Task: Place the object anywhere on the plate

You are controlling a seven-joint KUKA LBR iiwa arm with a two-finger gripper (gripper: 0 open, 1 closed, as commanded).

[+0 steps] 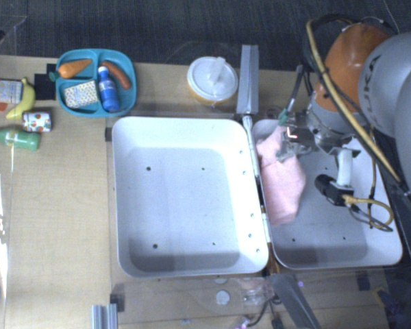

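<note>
A pink cloth lies crumpled along the left wall of the right bin. My gripper hangs low over the cloth's upper end, right at its top edge. The arm's body covers the bin's far right corner. The blue divided plate sits on the bench at the far left, beyond the left bin. It holds toy food: an orange carrot, a sausage, a blue bottle and a cracker.
A white lidded cup stands behind the bins. A banana, a small can and a green bottle lie at the bench's left edge. Yellow and black cables trail from the wrist over the right bin.
</note>
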